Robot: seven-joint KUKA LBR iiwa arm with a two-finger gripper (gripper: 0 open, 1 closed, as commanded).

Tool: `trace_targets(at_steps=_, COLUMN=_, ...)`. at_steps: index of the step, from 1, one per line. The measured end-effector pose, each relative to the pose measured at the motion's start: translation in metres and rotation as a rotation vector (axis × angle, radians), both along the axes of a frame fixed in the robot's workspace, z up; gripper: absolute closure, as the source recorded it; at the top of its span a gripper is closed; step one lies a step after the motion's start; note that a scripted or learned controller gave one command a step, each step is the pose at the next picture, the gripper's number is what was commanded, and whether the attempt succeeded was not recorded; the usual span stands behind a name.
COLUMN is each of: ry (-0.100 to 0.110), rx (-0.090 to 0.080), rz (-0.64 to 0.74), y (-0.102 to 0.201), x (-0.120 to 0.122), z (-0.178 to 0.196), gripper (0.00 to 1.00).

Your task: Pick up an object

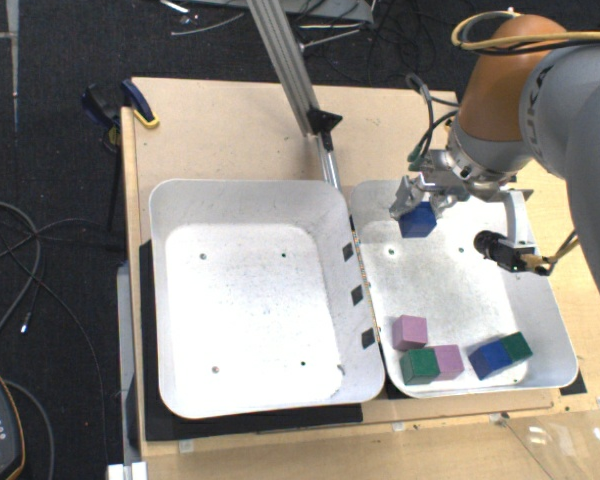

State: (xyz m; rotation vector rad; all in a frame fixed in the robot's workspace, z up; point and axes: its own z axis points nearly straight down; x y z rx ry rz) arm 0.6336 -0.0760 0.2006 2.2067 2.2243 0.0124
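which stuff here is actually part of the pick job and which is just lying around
Part of the job:
- gripper, a blue block between its fingers
- right bin
- pink blocks, green blocks, second blue block

Just lying about:
- left bin
- blue-and-yellow clamp at the bench corner
- floor cables

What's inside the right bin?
Right bin: five blocks at the near edge, two pink, two green, one blue. Another blue block sits at the gripper; what's beneath it is covered.

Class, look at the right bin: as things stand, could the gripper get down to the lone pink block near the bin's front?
Probably yes. The pink block lies apart from the gripper, with bare bin floor between them. But a blue block sits between the jaws, so it would have to be released first.
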Motion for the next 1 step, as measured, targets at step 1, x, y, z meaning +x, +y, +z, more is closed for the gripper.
trace_targets(at_steps=1, ry=0.01, rx=0.004, rz=0.002, y=0.0978, x=0.0095, z=-0.0058, gripper=1.0)
